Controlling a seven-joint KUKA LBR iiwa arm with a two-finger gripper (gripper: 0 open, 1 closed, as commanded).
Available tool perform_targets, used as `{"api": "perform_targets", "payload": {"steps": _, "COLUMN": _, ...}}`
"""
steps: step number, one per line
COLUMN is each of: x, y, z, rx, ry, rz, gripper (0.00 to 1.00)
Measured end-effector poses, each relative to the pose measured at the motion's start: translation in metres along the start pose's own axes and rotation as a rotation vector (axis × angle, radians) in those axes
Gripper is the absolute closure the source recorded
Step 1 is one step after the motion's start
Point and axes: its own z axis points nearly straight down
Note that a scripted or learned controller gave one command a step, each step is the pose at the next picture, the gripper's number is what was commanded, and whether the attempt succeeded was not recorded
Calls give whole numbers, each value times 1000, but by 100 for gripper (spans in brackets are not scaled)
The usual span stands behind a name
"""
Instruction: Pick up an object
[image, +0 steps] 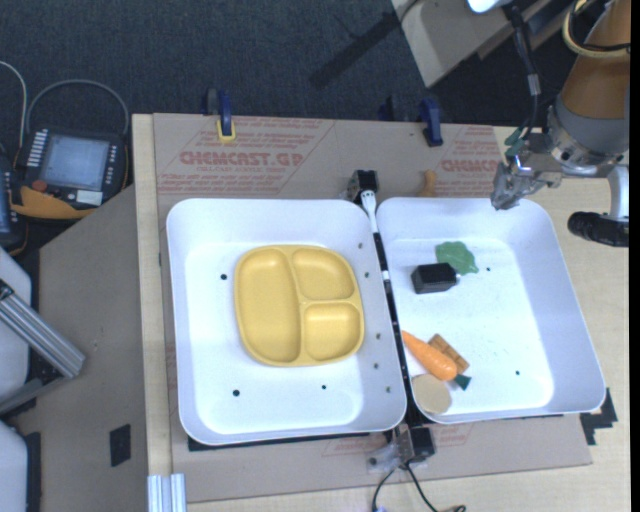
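Note:
The right bin (560, 300) holds a green leafy piece (458, 256), a small black block (434, 277) beside it, an orange carrot (430, 354), a small brown piece (449, 353) against the carrot, and a beige disc (433, 394) at the bin's near left corner. My gripper (507, 191) hangs over the far right rim of this bin, above and to the right of the green piece. Nothing shows between its tips. The arm's orange band sits at the upper right corner.
The left bin (200, 330) bears a yellow divided plate (298, 303) with three compartments. Blue clamps (225, 110) hold the cardboard base at the back. A handheld control pendant (72, 165) lies off the bench at the left.

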Motion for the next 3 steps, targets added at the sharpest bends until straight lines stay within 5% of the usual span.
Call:
{"api": "perform_targets", "payload": {"steps": 1, "x": 0, "y": 2, "z": -55, "rx": 0, "ry": 0, "rz": 1, "gripper": 100}}
{"api": "perform_targets", "payload": {"steps": 3, "x": 105, "y": -7, "z": -43, "rx": 10, "ry": 4, "rz": -4, "gripper": 100}}
